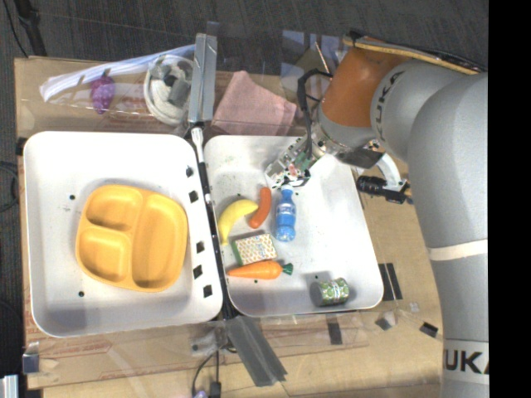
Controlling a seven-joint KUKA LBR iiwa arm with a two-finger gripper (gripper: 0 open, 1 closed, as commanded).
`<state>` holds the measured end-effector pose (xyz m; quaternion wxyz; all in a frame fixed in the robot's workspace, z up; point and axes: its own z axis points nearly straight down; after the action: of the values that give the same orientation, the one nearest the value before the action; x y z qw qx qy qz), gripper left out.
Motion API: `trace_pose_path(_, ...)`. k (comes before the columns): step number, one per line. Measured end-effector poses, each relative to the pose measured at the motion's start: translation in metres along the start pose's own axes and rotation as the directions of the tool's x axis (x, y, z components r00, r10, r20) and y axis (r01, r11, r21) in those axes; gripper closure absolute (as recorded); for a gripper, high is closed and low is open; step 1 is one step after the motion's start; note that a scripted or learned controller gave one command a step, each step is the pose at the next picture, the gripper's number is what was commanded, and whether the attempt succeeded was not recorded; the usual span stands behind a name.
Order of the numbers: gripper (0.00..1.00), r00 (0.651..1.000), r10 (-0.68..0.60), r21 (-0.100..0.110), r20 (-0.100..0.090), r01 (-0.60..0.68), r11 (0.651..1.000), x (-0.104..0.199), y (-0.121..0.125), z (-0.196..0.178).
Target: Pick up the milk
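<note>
A small printed carton [253,247], which I take for the milk, lies flat in the right bin [348,222], between a banana [234,216] and a carrot [259,270]. My gripper [289,167] hangs low over the back of that bin, just behind the cap of a blue bottle [285,217]. That puts it about a hand's width behind and to the right of the carton. Its tip is a small white and dark cluster, too cluttered to read.
A red sausage [262,206] lies between the banana and the bottle. A green can [332,289] sits at the bin's front right. The left bin [50,181] holds a yellow divided tray [133,236]. A pink cloth [249,106] and plastic bags [124,85] lie behind the bins.
</note>
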<state>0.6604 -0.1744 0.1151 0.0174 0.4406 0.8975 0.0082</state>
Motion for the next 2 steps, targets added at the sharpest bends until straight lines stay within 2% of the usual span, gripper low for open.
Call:
trace_pose_path(1,1.0,0.981,0.192,0.034,-0.016,-0.191,0.981,0.0043,-0.0005,-0.0816)
trace_pose_path(2,0.0,0.981,0.192,0.034,-0.017,-0.191,0.981,0.0045,-0.0007,-0.0811)
